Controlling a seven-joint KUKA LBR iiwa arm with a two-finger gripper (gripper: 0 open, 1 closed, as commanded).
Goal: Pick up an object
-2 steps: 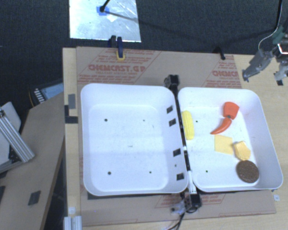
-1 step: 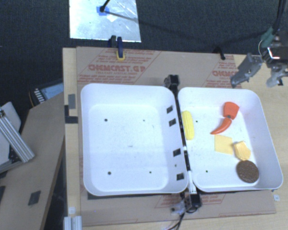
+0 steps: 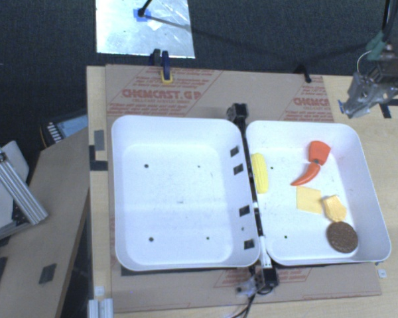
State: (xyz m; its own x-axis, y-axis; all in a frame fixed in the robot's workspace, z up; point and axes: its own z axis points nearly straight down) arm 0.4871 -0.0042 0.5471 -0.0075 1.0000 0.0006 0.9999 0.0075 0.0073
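The right bin point(image 3: 365, 171) holds several toy foods. A yellow corn cob point(image 3: 259, 172) lies along its left wall. An orange carrot-like piece point(image 3: 313, 159) sits near the middle, a flat yellow slab point(image 3: 309, 200) below it, and a small yellow chunk point(image 3: 334, 208) touches the slab's right side. A brown round disc point(image 3: 343, 236) rests near the bin's front right corner. My gripper point(image 3: 359, 102) hangs at the upper right, beyond the bin's far right corner and apart from every object.
The left bin point(image 3: 176, 191) stands beside the right one, joined by a black clip strip point(image 3: 247, 177). A shiny metal sheet point(image 3: 144, 18) lies at the back. Cables point(image 3: 265, 45) run over the dark floor behind the bench.
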